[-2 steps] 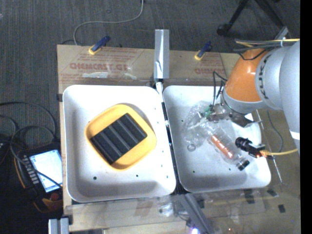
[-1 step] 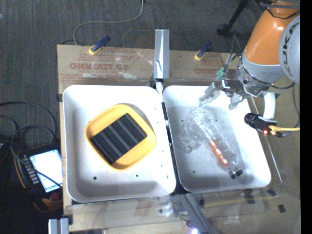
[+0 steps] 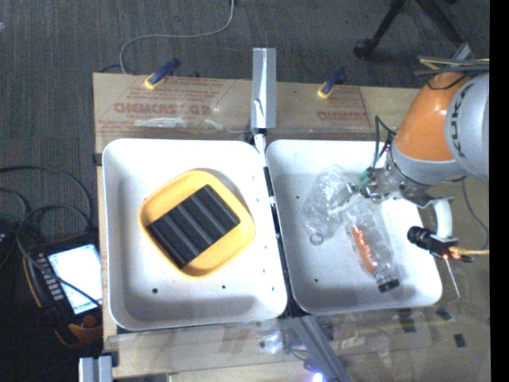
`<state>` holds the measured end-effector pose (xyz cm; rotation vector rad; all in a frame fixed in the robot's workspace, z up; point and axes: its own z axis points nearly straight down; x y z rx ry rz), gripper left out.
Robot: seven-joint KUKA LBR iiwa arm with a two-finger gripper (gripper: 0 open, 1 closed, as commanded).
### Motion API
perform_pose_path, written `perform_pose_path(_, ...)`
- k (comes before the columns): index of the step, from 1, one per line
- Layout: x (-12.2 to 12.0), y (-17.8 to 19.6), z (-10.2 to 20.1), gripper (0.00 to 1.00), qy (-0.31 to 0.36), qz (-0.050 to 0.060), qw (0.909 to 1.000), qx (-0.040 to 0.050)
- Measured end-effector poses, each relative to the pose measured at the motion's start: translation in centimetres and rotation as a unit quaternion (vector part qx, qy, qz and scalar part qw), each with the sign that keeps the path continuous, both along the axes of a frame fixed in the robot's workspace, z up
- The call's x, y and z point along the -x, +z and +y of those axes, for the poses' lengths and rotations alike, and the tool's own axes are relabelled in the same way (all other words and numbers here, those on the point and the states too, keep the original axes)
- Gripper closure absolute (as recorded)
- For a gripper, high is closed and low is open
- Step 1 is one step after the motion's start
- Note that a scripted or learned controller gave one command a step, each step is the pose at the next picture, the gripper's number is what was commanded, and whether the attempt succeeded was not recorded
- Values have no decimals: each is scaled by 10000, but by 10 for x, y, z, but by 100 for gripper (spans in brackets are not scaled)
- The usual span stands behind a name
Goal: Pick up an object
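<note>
In the right bin (image 3: pixel 318 293) lies a clear plastic bottle (image 3: pixel 371 247) with an orange label and a dark cap, its cap end pointing to the front right. Crumpled clear plastic (image 3: pixel 328 199) lies just left of it. My gripper (image 3: pixel 368 188) hangs low over the bin's back right part, at the edge of the crumpled plastic and just above the bottle's upper end. The left bin (image 3: pixel 127 165) holds a yellow dish (image 3: pixel 199 222) with a black ridged insert.
The grey arm with its orange band (image 3: pixel 429 134) reaches in over the right bin's right wall. Two blue clamps (image 3: pixel 161 72) sit on the cardboard behind the bins. A metal post (image 3: pixel 263 86) stands between the bins at the back.
</note>
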<state>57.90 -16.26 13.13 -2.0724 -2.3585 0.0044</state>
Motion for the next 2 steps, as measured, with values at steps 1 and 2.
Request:
perform_pose_path(1,8,-29,17,0,2603,-188,9653,83)
perform_pose_path(2,-53,-36,13,0,2548,37,9670,-37)
